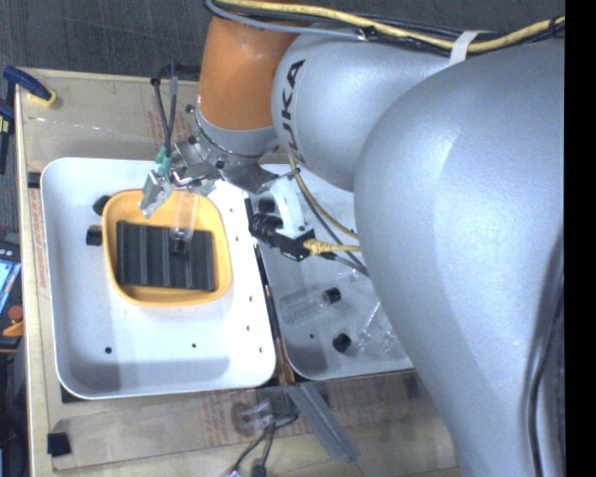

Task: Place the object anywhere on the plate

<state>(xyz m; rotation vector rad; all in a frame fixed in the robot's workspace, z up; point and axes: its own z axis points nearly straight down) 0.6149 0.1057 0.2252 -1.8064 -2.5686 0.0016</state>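
a: what's in the left bin (70,346)?

b: a smooth white tray with rounded corners. in it sits a rounded-square plate (129,284) with a glossy yellow rim and a dark, ribbed centre.

a: and the object?

b: a small clear plastic piece (183,223), hard to make out, seems to lie at the plate's upper edge with 1 dark bit beneath it on the ribs. i can't say for sure what it is.

a: the gripper?

b: the gripper (169,182) hangs just above that upper edge, metal with green wiring. whether it's parted or closed, i cannot tell.

a: anything in the way?

b: the grey arm (457,187) with its orange band (240,68) covers most of the right bin (313,366), where 2 small black knobs and clear scraps show. a blue-handled clamp (28,82) sits at the bench's far left corner.
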